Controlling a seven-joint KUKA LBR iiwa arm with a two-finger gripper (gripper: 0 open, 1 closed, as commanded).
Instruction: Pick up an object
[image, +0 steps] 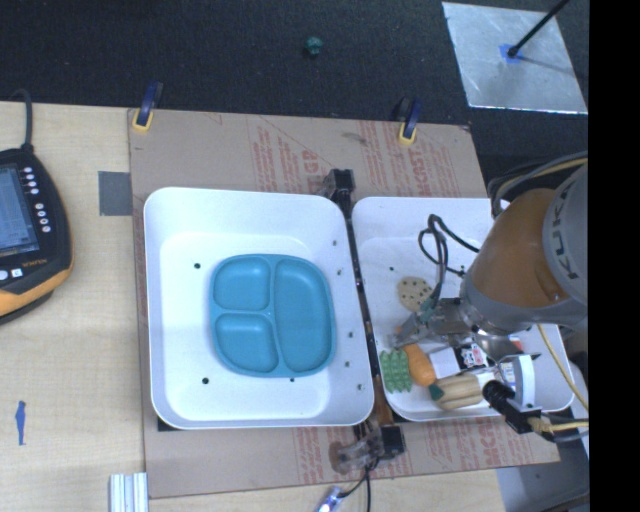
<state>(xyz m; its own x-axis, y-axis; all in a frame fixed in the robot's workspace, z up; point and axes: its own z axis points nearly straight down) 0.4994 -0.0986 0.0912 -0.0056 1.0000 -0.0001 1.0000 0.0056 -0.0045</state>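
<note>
Green studded block lay at 7 o'clock corner of right bin, touching orange piece; tan wooden cylinder at block's 4 o'clock. Round perforated disc at its 12 o'clock. Gripper hung low over bin middle, near block's 1 o'clock; whether fingers apart or together, cannot tell. Left bin at 9 o'clock held blue divided plate. Handheld controller on counter, far 9 o'clock.
</note>
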